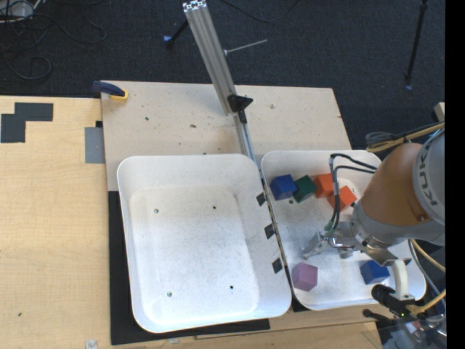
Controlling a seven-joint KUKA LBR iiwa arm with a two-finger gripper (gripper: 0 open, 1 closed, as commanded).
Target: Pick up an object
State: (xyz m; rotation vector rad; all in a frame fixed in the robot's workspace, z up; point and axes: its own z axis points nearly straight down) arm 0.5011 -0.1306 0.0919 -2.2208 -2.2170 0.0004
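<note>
Speckled white bin (189, 297), purple cube (304, 276)

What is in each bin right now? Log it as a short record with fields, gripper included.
left bin: white, shallow, speckled floor, no blocks seen
right bin: white, holds all the blocks
far row: blue block, green block, orange block, side by side; another orange block just right of them
near side: purple block by the left wall; second blue block to its right
gripper: low over the right bin's middle, between the far row and the purple block
held: nothing visible between the fingers
arm: enters from the right
</note>
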